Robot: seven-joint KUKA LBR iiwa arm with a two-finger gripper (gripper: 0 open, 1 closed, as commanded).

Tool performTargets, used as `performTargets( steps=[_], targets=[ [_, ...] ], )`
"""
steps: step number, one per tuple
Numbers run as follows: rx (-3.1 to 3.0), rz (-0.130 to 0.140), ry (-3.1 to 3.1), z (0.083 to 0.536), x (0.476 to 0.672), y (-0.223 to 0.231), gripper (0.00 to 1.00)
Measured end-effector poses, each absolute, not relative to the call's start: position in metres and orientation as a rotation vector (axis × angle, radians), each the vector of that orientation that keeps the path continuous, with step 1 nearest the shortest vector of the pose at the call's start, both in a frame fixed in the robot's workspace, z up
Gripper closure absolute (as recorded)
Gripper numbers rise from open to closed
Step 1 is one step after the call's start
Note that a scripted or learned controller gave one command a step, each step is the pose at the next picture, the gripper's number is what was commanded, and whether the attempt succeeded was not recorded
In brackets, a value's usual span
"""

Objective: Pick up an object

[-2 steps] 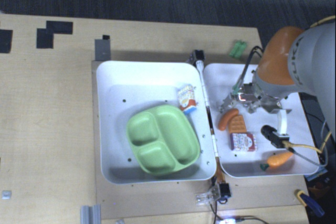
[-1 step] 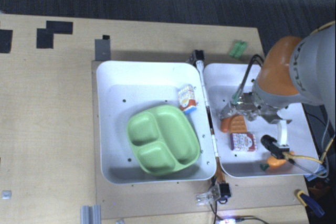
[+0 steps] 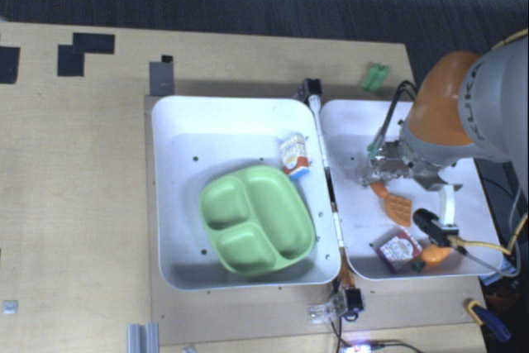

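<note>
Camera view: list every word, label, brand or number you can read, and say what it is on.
None can be read.
Small packet in the left bin: printed, but too blurred to read.
Dark red packet in the right bin: a pale label, too small to read.

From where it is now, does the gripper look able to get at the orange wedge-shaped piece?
Probably yes: the gripper hangs right above the orange wedge-shaped piece in the right bin, with nothing lying over it.

open floor in the right bin (image 3: 347, 136) toward 12 o'clock; orange tool (image 3: 395, 207) and small items (image 3: 409, 248) crowd its 5 o'clock corner.
</note>
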State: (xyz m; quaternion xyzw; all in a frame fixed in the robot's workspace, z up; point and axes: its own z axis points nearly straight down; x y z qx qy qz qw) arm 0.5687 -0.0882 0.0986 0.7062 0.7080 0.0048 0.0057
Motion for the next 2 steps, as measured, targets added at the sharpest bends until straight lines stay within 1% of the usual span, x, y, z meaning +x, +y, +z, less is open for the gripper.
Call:
performTargets(
  steps=[1,2],
  targets=[
    [2.216,0.004,2.225,0.185,0.496,-0.053,1.00],
    [2.219,0.001,2.222,0.169,0.497,-0.086,1.00]
  ],
)
